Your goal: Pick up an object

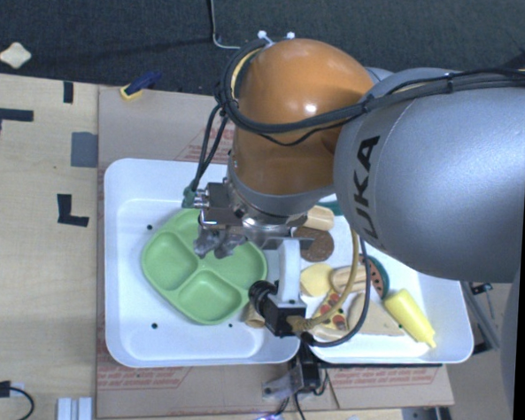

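- You see the arm [399, 160] coming in from the right, orange band above the wrist, covering the seam between the two bins
- Gripper [216, 244] sits low over the green divided plate [196, 276] in the left bin [121, 267], at the plate's upper right part
- You can't tell from this view whether the gripper is spread or pressed together; the wrist hardware hides most of it and nothing is clearly seen pinched in it
- Green divided plate: lies flat on the left bin floor, right half of the bin, rounded outline with three compartments showing
- Its long axis runs diagonally, from upper left down to lower right; the lower right end points toward the bin divider
- Right bin [454, 336] has a yellow squeeze-bottle shape [409, 316], lying on its side, long axis diagonal, narrower end toward lower right
- Just beside the wrist in the right bin you see a brown round piece [318, 246], a cream piece [319, 219] above it and a pale yellow piece [316, 279] below; they are partly hidden
- Black cable [350, 299] loops down from the wrist over the right bin
- Both bins rest on cardboard [152, 127] on the tabletop [30, 235]; a small yellow-and-blue item [139, 84] lies at the cardboard's far edge
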Controlling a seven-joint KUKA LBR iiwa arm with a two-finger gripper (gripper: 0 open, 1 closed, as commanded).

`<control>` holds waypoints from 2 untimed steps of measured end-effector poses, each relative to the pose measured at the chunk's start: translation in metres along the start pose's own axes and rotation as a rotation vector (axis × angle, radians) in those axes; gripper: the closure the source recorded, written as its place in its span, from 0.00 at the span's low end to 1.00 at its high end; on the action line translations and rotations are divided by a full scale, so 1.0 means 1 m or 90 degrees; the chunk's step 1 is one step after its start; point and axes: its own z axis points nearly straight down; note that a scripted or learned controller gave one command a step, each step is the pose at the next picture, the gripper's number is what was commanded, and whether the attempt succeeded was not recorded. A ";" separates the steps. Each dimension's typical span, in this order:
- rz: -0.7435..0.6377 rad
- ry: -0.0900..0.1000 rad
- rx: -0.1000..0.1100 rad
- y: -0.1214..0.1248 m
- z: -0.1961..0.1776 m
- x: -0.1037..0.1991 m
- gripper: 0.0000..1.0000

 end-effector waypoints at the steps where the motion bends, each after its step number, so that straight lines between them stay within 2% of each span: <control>1: 0.000 0.007 -0.016 0.001 -0.136 0.033 1.00; 2: 0.004 -0.002 0.000 0.025 0.110 0.040 1.00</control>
